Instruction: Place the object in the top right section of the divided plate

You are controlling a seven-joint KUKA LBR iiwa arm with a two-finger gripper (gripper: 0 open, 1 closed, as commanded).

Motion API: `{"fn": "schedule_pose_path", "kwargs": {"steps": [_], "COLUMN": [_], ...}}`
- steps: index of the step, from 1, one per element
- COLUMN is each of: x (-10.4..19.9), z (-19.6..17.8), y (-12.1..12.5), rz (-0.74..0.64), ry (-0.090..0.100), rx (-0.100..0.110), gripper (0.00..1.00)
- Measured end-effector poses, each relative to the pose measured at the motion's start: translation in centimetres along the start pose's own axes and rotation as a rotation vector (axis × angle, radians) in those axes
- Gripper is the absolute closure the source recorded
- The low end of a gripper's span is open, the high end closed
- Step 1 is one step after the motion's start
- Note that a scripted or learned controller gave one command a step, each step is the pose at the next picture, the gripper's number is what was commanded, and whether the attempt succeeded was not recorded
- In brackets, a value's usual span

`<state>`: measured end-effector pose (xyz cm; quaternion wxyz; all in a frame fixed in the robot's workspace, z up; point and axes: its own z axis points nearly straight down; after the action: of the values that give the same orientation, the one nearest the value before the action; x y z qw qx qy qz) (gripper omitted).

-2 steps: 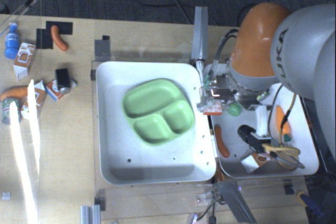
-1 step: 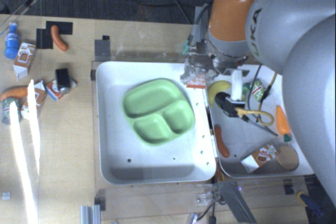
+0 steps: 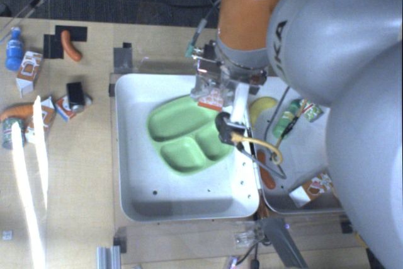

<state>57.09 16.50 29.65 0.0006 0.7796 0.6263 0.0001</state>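
At the twelve o'clock to one o'clock edge of the pale green divided plastic plate [image 3: 186, 134], a small red-and-white printed carton [image 3: 210, 98] is seen directly beneath the two-finger gripper [image 3: 211, 86] of the grey arm. The carton appears to be held between the fingers, though the grip is partly hidden by the wrist hardware, so this is offered as a judgement. The carton is judged to overlap the rim of the plate's upper right section without yet resting flat in it; release and withdrawal are taken to be left to do. The plate lies tilted in the left shallow white bin [image 3: 135, 186], its three sections bare. At three o'clock from the plate, in the right white bin [image 3: 296, 208], a yellow-green round fruit [image 3: 263, 109], a green bottle [image 3: 288, 116], a red sausage-shaped toy [image 3: 267, 178] and another printed carton [image 3: 313, 189] are shown. At nine o'clock, further small items are scattered on the wooden bench [image 3: 75, 198].
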Motion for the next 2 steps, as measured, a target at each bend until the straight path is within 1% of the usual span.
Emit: {"fn": "schedule_pose_path", "kwargs": {"steps": [1, 2], "x": [6.6, 5.8], "z": [-5.6, -3.2], "y": [-2.3, -6.5], "rz": [-0.166, -0.285], "ry": [0.001, 0.0], "rx": [-0.001, 0.001], "gripper": [1.0, 1.0]}}
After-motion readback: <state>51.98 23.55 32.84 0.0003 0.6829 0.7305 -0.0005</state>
